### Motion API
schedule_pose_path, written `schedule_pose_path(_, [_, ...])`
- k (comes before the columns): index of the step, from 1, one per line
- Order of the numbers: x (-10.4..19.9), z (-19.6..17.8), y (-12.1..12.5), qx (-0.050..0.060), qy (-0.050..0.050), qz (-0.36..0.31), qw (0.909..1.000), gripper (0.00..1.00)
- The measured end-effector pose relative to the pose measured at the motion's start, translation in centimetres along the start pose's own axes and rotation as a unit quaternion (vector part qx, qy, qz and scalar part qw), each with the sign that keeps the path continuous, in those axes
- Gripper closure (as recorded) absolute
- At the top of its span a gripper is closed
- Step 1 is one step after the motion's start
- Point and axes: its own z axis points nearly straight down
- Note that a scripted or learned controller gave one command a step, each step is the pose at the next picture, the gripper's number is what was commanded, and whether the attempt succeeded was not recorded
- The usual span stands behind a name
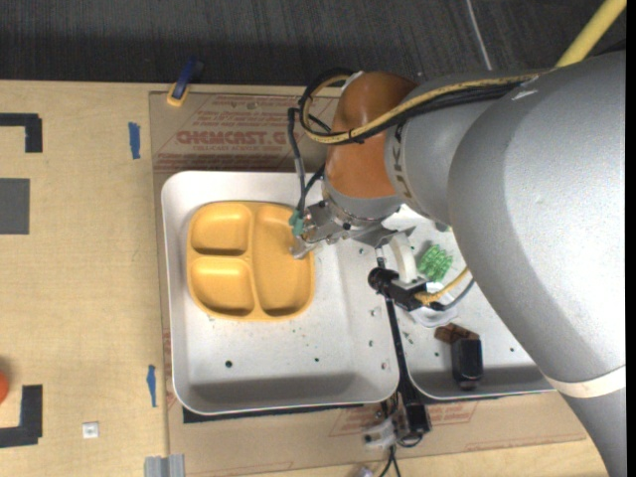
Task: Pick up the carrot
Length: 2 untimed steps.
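Observation:
My gripper (pixel 302 235) hangs low over the left bin (pixel 328 366), at the right rim of a yellow divided plate (pixel 248 258). Its tip is over the plate's large right compartment, near the top corner. The grey arm with its orange band (pixel 363 137) reaches in from the right and hides much of the right bin (pixel 497 381).
In the right bin, a green leafy toy (pixel 434 261) lies beside the arm, and a dark object with a brown end (pixel 464 354) rests near the front wall. A small red-orange thing (pixel 3 387) sits at the bench's far left edge.

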Motion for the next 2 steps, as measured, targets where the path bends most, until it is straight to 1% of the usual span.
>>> schedule_pose_path(1, [1.52, -10.11, -1.78, 0.008, -0.006, 0.060, 0.9982, 1.00])
schedule_pose_path(2, [1.52, -10.08, -1.80, 0.008, -0.006, 0.060, 0.9982, 0.00])
